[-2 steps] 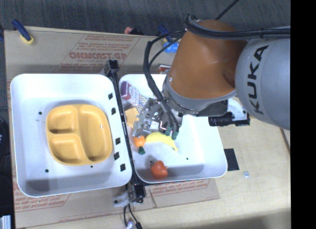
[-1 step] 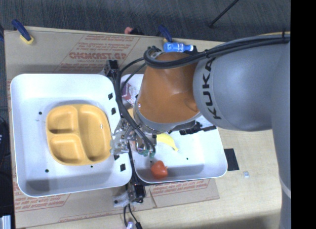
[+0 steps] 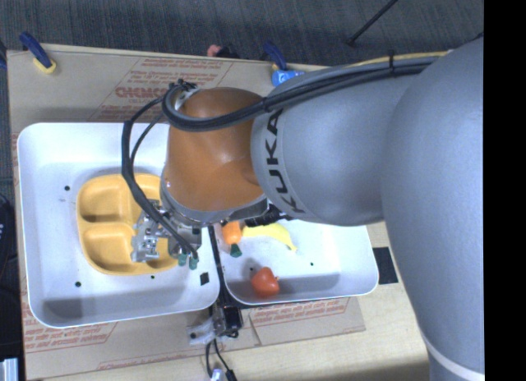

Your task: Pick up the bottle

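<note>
1. The grey arm (image 3: pixel 370 141) reaches in from 3 o'clock, its orange band (image 3: pixel 209 153) hanging over the seam between the two white bins
2. The end effector (image 3: pixel 160 244) sits low in the left bin (image 3: pixel 41 207), over the 3 o'clock edge of a yellow divided tray (image 3: pixel 103 223); metal parts and a small green piece show beneath the wrist, but whether it is open, closed or gripping anything I cannot tell
3. Black cables (image 3: pixel 136 153) loop from the top of the wrist down its 9 o'clock side
4. In the right bin (image 3: pixel 362 277), just beyond the divider, lie a yellow banana (image 3: pixel 279 234), an orange item with a green tip (image 3: pixel 233 236) at the banana's 9 o'clock, and a red fruit (image 3: pixel 265 282) at its 6 o'clock
5. No object here can be made out as the bottle; the arm hides much of both bins
6. The bins rest on cardboard (image 3: pixel 123 84) over the tabletop, with blue clamps (image 3: pixel 37 51) at 11 and 12 o'clock
</note>
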